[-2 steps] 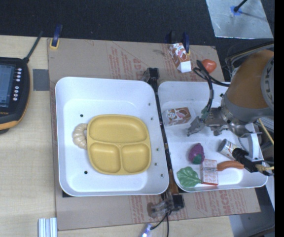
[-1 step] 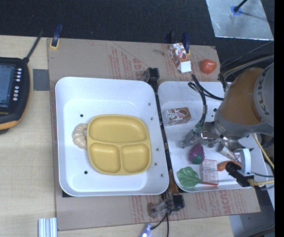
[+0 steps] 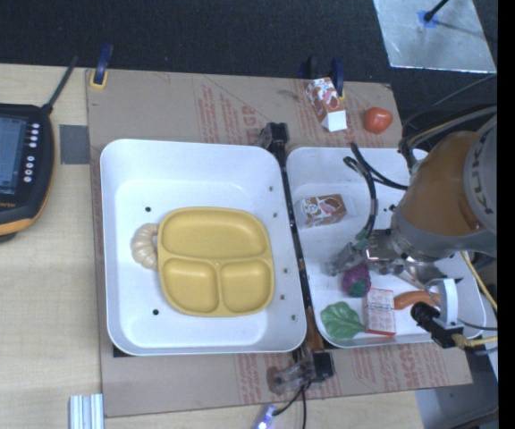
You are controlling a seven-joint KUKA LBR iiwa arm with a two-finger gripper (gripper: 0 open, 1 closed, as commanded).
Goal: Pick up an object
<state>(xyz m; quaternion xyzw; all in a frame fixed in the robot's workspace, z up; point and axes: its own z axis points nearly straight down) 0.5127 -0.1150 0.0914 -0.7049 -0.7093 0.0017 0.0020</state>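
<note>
We see two white bins side by side on a cardboard sheet (image 3: 240,92) atop the tabletop (image 3: 25,311). The left bin (image 3: 123,239) holds a yellow divided tray (image 3: 215,260), w/ three compartments, lying flat near the bin's middle; a pale beige lumpy item (image 3: 144,244) touches the tray's left edge, partly tucked under it.

The right bin (image 3: 320,164) carries the small stuff: a brown-and-white packet (image 3: 321,210) near its upper left, a purple item (image 3: 357,280) approx. mid-bin, a green leaf-shaped piece (image 3: 341,320) at the lower left, a red-and-white carton (image 3: 379,311) just beside the leaf, and an orange carrot-like piece (image 3: 413,299) to the carton's right.

The arm (image 3: 441,195) comes in from the right, its orange band over the right bin's far side. The gripper (image 3: 354,259) hangs low over the bin, just above the purple item, maybe touching it; the view is too murky there to settle that. We cannot tell whether the fingers are spread or pressed together, and nothing is visibly pinched between them.

Outside the bins, a small carton (image 3: 326,102) and a red tomato-like ball (image 3: 377,119) sit on the cardboard behind the right bin, near each other but apart. A teach pendant w/ a dark screen (image 3: 3,168) rests at the far left of the tabletop.
</note>
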